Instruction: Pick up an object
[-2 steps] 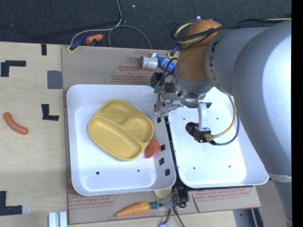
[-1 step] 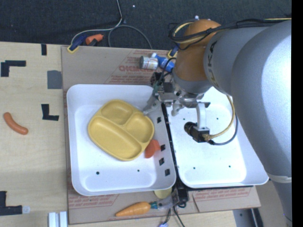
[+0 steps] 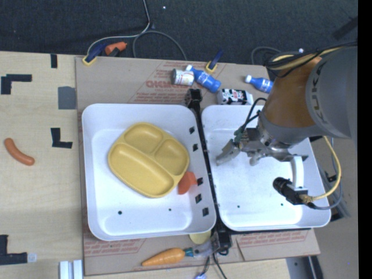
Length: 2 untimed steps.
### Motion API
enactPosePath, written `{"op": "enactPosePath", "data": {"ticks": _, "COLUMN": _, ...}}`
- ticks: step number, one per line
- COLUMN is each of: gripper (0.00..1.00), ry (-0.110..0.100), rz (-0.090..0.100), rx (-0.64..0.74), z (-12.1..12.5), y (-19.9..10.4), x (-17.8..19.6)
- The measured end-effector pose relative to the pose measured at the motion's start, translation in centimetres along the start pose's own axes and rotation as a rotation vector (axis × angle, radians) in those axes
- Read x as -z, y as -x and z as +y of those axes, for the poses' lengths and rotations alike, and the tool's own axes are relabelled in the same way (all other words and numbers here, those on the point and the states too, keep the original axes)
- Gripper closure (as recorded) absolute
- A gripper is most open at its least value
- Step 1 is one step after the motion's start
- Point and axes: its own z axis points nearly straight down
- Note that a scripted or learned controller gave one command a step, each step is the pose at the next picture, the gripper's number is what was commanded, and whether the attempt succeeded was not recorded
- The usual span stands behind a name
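A yellow divided plate [image 3: 149,158] lies in the left white bin [image 3: 99,208]. A small orange-red piece [image 3: 186,183] rests against the plate's right edge, near the wall between the bins. My gripper [image 3: 239,157] hangs over the upper left part of the right white bin [image 3: 261,217]. It is open, its two fingers [image 3: 225,153] spread apart with nothing between them. The grey arm with its orange band [image 3: 290,100] covers the bin's upper right part.
Behind the bins lie small bottles [image 3: 206,80] and a black-and-white item [image 3: 235,96]. A toy carrot [image 3: 165,257] lies in front of the bins, and a sausage [image 3: 18,151] sits far left. A black cable end [image 3: 288,189] hangs from the wrist.
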Motion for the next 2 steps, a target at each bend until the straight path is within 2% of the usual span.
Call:
{"op": "enactPosePath", "data": {"ticks": 1, "gripper": 0.0, "ry": 0.016, "rz": -0.002, "rx": 0.011, "z": 12.2, "y": 7.8, "x": -5.5}}
{"op": "enactPosePath", "data": {"ticks": 2, "gripper": 0.0, "ry": 0.0, "rz": 0.003, "rx": 0.01, "z": 7.0, "y": 4.7, "x": -9.7}}
